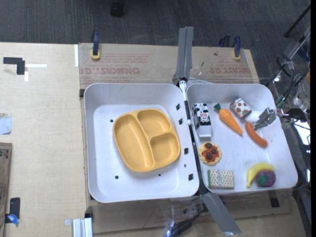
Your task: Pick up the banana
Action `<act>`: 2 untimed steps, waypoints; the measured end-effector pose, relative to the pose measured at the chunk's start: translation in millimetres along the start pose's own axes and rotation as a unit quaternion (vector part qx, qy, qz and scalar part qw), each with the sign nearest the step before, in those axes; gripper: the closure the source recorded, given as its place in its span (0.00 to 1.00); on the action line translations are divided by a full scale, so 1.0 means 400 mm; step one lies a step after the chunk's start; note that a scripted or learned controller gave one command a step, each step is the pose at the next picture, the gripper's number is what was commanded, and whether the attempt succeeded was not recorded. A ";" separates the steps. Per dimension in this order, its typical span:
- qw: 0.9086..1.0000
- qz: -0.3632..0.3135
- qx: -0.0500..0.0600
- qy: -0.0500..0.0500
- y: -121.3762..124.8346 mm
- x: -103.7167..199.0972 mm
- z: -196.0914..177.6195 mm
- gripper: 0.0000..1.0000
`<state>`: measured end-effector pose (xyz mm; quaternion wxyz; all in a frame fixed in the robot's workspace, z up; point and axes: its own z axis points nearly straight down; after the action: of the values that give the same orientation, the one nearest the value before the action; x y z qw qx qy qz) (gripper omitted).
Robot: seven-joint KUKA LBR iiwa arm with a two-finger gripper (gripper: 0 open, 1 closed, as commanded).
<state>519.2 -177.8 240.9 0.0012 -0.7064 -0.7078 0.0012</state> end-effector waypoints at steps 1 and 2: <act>1.000 0.016 -0.001 0.000 -0.102 -0.068 0.367 0.00; 0.992 -0.124 -0.001 0.000 -0.103 -0.029 0.375 0.00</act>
<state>477.5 -189.3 91.1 0.0009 -0.6135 -0.7897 0.0001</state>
